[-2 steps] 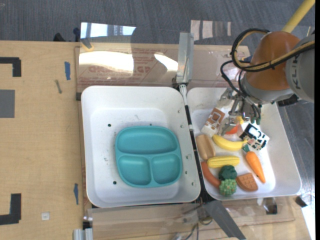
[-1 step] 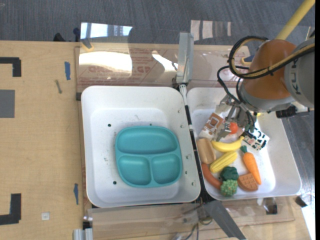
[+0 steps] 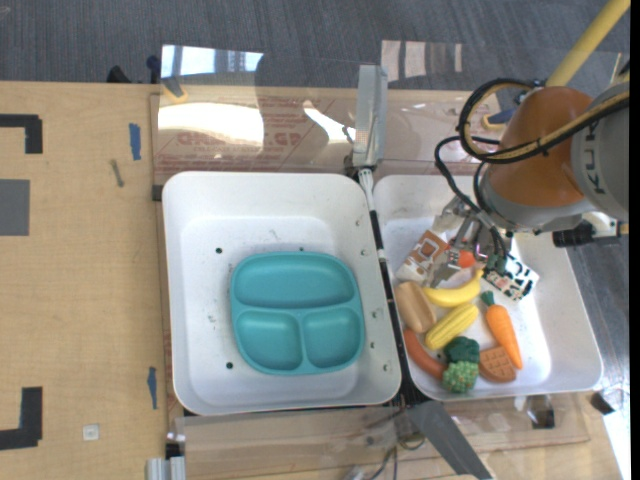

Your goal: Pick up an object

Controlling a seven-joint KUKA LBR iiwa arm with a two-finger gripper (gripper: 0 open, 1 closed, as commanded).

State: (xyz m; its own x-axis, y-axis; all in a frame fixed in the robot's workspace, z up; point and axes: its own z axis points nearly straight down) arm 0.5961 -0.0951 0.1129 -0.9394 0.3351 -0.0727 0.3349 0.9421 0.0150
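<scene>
End effector (image 3: 470,251) low over right bin (image 3: 570,368) — above banana (image 3: 452,292); grip state unclear, possibly empty.

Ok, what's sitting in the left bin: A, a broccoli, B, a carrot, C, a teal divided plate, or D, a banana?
C: the teal plate with three compartments lies in the left bin, while the toy food is piled in the right bin.
</scene>
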